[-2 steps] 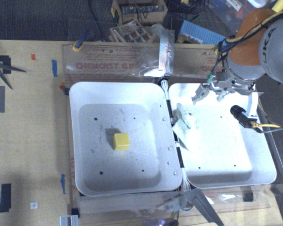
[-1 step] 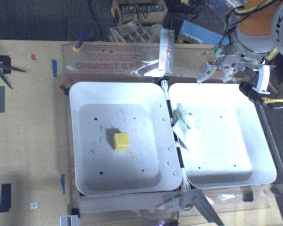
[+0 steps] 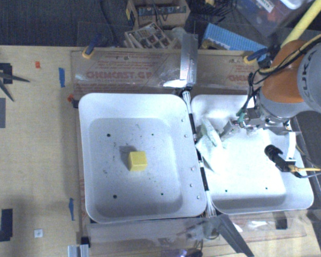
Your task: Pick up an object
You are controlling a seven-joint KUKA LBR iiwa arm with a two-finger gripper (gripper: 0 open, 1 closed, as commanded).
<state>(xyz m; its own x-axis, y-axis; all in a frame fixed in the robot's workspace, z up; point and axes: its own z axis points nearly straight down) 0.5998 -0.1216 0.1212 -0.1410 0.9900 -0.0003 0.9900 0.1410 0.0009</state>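
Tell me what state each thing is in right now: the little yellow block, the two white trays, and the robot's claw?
Yellow block: lying loose on the floor of the left tray, untouched.
Left tray: holds the yellow block and a few dark specks.
Right tray: has the arm reaching in over it.
Claw: low over the right tray's left side, far from the block; too blurred to tell whether it grips anything.

- We see open floor all around the yellow block (image 3: 138, 160) in the left bin (image 3: 96, 111).
- The arm (image 3: 289, 84) overhangs the right bin (image 3: 257, 191) — its near half lies open.
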